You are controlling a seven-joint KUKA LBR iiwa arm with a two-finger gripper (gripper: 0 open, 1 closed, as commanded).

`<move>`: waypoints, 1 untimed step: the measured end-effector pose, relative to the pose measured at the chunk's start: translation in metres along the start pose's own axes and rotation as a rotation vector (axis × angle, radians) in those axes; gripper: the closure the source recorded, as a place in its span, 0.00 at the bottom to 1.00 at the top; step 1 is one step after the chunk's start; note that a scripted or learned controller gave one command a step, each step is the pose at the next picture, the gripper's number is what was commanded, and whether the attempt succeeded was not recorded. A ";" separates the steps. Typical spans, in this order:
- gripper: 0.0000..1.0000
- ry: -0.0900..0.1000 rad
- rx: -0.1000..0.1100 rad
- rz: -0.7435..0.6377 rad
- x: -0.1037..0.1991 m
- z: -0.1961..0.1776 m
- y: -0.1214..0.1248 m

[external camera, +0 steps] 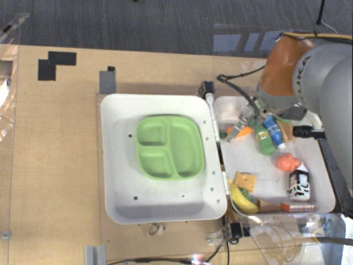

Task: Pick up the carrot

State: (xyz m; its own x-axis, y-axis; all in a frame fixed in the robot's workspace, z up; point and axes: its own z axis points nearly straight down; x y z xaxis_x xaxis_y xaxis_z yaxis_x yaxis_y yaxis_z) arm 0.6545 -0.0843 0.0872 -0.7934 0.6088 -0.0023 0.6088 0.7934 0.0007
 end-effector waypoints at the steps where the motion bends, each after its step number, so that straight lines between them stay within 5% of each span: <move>1: 0.00 -0.008 -0.008 0.173 0.035 -0.002 -0.033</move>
